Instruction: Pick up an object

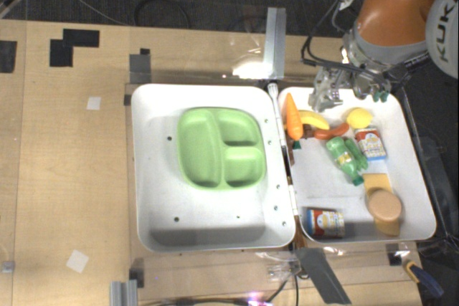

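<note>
Wooden bench (64, 175) carries two white bins, right bin (419, 175) cluttered; gripper (331, 93) hovers over its far-left corner, grip state unclear, with banana (313, 120) just below it, long axis running left-right beside carrot (292, 118).

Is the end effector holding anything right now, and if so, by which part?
Nothing shows in its grip. The end effector hangs at the far edge of the right bin, just above the banana and carrot, which lie in the bin.
</note>
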Tool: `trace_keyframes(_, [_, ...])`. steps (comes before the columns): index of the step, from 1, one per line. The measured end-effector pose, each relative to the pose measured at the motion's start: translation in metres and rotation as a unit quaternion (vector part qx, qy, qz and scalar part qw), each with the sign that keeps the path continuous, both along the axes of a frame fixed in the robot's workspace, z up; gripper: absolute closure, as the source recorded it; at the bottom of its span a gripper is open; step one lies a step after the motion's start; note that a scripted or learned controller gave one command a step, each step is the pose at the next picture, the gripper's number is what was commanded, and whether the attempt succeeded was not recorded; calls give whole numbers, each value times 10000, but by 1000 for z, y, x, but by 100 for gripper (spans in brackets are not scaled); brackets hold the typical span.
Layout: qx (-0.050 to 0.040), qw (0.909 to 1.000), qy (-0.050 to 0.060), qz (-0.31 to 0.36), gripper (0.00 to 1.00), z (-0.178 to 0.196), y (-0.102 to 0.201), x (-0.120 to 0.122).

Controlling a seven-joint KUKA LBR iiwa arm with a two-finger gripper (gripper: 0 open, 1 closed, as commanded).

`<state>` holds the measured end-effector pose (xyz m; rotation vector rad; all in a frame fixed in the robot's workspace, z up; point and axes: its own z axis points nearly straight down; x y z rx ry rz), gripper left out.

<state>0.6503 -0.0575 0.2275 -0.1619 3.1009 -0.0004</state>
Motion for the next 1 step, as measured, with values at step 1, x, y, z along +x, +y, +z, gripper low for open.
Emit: trace_keyframes(1, [0, 10000, -56, 8, 100, 13, 1, 2])
